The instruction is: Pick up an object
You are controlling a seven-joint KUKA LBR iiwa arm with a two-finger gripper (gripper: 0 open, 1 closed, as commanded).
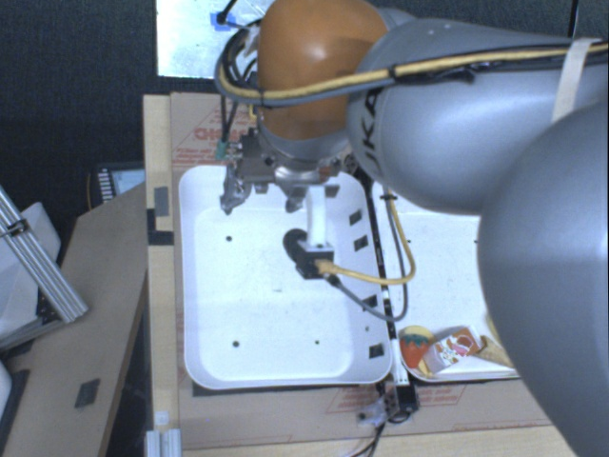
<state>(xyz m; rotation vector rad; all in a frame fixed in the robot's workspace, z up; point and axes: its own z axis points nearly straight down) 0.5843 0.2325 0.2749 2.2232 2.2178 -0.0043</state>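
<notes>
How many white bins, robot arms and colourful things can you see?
White bins: 2, the left bin and the right bin
Robot arm: 1
Colourful packet: 1, in the right bin, partly under the arm
Total: 4

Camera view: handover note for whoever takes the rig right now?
Pincer: over the far end of the left bin, low, with nothing visibly held. Can't tell whether it is open or shut.
Things: a colourful packet lies in the near corner of the right bin. The arm hides much of that bin.
Done: nothing picked up yet.
Left: the whole pick. The packet looks like the likeliest target, and the pincer would have to cross to the other bin.
</notes>
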